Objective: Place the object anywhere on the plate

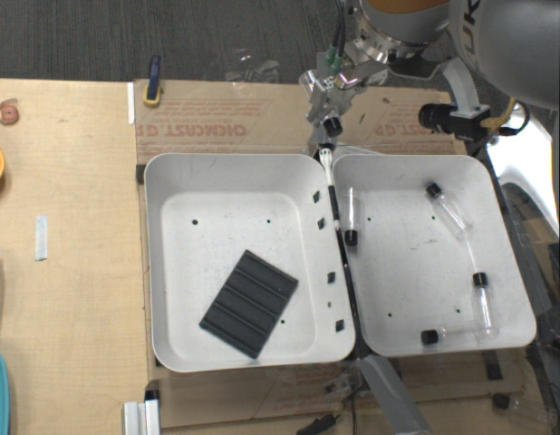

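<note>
A dark ribbed plate (250,303) lies tilted in the left bin (171,184), while clear tubes (448,210) rest in the right bin (497,207). The claw (327,116) hangs above the bins' far edge; whether it is spread cannot be told.

Even overhead light falls bright on the two white bins (235,175), whose floors read near pure white with soft grey shading along the inner walls. The dark slab (250,303) in the left bin casts almost no shadow. A hard glare patch burns out at the right edge beside the arm (511,34). The arm's upper body is slightly soft. The tan counter (62,243) is evenly lit. Straight edges bow mildly toward the frame's borders, and fine grain shows in the carpet (126,16) at the top.
</note>
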{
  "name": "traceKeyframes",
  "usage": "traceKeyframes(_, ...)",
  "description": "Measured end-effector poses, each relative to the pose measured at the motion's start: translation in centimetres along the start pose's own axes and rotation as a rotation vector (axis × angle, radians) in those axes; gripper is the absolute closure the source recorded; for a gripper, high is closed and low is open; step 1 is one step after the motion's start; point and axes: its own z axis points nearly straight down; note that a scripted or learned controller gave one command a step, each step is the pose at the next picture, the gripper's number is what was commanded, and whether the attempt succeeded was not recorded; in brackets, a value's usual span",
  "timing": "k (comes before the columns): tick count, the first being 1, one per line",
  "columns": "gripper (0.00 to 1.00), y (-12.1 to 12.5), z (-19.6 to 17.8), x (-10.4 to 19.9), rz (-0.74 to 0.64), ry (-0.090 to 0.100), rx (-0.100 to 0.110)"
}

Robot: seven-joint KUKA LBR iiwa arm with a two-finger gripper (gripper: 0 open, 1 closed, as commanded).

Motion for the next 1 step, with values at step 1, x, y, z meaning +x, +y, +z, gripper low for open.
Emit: traceKeyframes(1,1.00,0.13,-9.40,0.16,-0.505,-0.001,-0.002)
